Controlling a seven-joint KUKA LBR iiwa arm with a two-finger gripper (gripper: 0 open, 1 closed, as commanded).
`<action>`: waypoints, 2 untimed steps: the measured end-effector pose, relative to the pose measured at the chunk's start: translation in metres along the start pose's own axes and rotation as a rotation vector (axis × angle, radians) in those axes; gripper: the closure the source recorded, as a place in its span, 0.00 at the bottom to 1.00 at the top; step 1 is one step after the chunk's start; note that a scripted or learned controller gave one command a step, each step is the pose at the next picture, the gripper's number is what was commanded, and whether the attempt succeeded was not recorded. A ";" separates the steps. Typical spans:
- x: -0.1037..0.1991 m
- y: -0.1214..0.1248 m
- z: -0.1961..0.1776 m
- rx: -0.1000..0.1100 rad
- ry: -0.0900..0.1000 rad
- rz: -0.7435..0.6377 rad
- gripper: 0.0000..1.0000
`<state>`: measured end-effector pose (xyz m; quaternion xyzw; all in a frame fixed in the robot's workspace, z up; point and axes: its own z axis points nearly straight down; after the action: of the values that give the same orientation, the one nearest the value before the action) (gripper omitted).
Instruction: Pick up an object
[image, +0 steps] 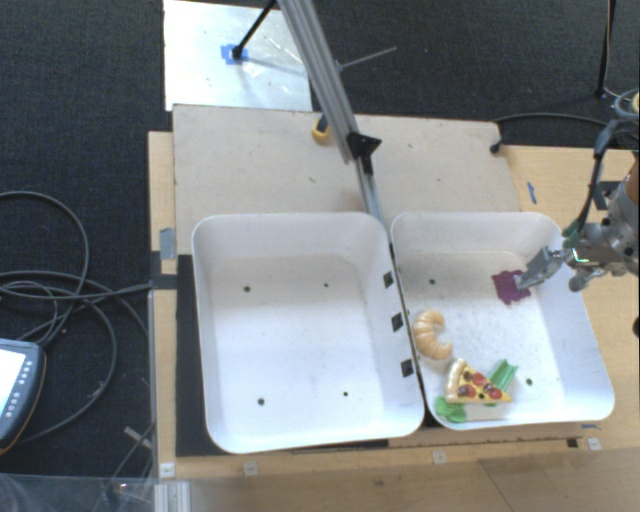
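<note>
A purple toy piece (511, 287), small and irregular in outline, lies on the floor of the right-hand white bin (575, 330), toward that bin's far right part. The tool (545, 266) hangs right at its upper right edge, so close that the two seem to meet, yet the view does not settle whether the piece sits between the fingers, and I cannot tell whether the tool is parted or closed. Behind the tool the grey arm (612, 240) comes in from the right edge. Nearer the bin's left wall lies a toy croissant (432, 334), tan and curved, well apart from the purple piece. In front of it, close to the bin's near wall, rests a toy pizza slice (475, 384) with red spots, and a green toy piece (502, 373) lies just beside it on the right, touching or nearly so. The left-hand white bin (215, 330) stands edge to edge with the right one on the pale worktop (260, 150). A slanted metal pole (325, 75) crosses the far part of the worktop, and dark cables (60, 290) loop over the floor to the left.
</note>
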<state>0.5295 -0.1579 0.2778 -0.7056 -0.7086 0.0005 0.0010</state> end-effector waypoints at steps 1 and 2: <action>0.000 0.001 -0.002 -0.004 -0.001 0.001 0.00; 0.003 0.011 0.048 0.000 0.000 0.002 0.00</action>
<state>0.5402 -0.1545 0.2297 -0.7064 -0.7078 0.0005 0.0008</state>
